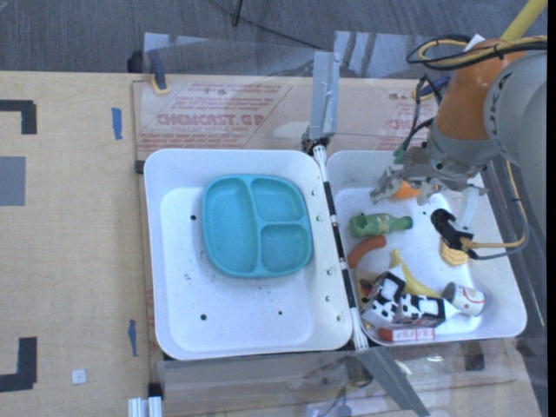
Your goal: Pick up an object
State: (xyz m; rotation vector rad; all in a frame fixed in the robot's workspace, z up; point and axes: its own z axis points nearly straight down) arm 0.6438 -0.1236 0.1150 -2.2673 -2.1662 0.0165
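My gripper (402, 188) is low over the far part of the right bin (508, 307), its fingers (382, 188) spread open. A small orange object (405, 192) lies between them, partly hidden, and I cannot tell if they touch it. Just in front lie a green bottle-shaped toy (379, 224) and an orange-red sausage-shaped piece (365, 250). Toward the near side are a yellow banana (410, 274), a black-and-white spotted toy (395, 301), a white rounded object with a red mark (469, 300) and a red-and-white packet (408, 334).
In the left bin (174, 259) lies a teal divided plate (257, 224). A ridge (334, 250) separates the two bins. The arm's grey and orange wrist (469, 102) hangs over the right bin's far right corner.
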